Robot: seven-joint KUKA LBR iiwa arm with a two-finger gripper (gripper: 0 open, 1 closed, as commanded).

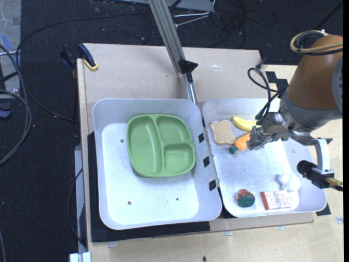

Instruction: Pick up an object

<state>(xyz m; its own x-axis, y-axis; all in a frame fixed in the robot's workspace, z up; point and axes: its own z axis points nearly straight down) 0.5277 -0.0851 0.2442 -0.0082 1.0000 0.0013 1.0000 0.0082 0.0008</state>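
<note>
Over the right bin [305, 198], the gripper [255, 139] sits low beside a small orange carrot-like toy [240, 143], near the banana [244, 123] and bread slice [222, 132]. Whether it is clamped I cannot tell. Judged: reaching to grasp; next, close and lift straight up.

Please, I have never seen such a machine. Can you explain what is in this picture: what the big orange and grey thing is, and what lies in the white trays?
It is a robot arm, seen by one camera above the bench. Its pincer is low over the right bin, close to a small orange piece. I cannot tell whether it holds anything. That bin also has a slice of bread, a banana, a red and green object, a red and white packet and a white object. The left bin holds a green divided plate.
</note>
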